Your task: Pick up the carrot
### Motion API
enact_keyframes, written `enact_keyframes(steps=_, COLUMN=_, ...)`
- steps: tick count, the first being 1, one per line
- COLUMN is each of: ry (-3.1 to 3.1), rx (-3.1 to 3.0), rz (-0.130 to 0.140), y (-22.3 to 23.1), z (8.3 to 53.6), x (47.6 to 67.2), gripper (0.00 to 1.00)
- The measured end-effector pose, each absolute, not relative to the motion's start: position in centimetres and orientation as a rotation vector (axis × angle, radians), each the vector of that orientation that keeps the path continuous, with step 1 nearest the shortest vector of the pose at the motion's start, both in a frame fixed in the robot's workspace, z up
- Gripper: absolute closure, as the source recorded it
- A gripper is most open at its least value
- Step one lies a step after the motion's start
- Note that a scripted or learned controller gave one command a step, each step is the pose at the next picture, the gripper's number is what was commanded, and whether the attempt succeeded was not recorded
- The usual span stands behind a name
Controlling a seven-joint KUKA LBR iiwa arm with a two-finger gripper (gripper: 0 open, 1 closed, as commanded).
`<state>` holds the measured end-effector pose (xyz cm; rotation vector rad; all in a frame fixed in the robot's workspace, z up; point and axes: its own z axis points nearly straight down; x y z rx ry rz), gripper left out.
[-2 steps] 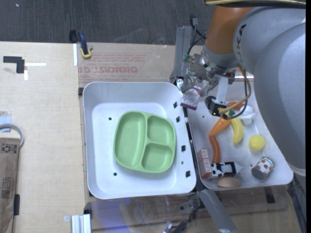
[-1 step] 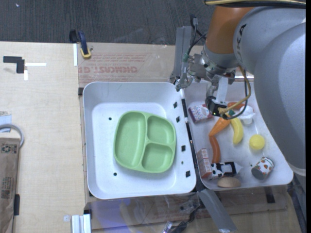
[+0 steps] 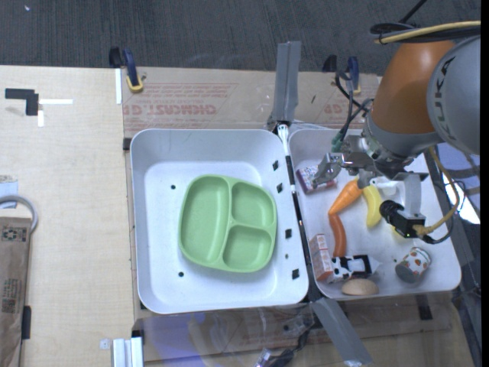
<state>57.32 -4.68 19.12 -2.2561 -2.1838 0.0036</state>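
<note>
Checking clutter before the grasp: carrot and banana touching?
Touching. The camera view shows the carrot's upper end pressed against the banana, with no gap visible between them.

Glossy green plastic tray [image 3: 227,223]; matt wooden bench [image 3: 61,189].

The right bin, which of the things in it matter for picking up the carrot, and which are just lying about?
Belongs to the job:
- carrot, lying in the right bin
- gripper, just above the carrot's upper end

Just lying about:
- banana, beside the carrot
- small carton
- cow-patterned toy
- tan rounded item
- purple packet
- green divided plate, in the left bin
</note>
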Motion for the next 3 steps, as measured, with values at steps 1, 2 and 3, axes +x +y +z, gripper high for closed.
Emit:
enact_keyframes(steps=1, ry=-2.117, rx=-2.319, rz=0.003, y=-9.8, z=9.1, x=58.3, gripper=0.0)
enact_keyframes(steps=2, ry=-2.111, rx=-2.323, rz=0.006, y=-9.9, z=9.9, x=58.2, gripper=1.0)
enact_keyframes(steps=3, ry=-2.287, rx=-2.153, rz=0.001, y=-7.5, z=19.1, x=56.5, gripper=1.0)
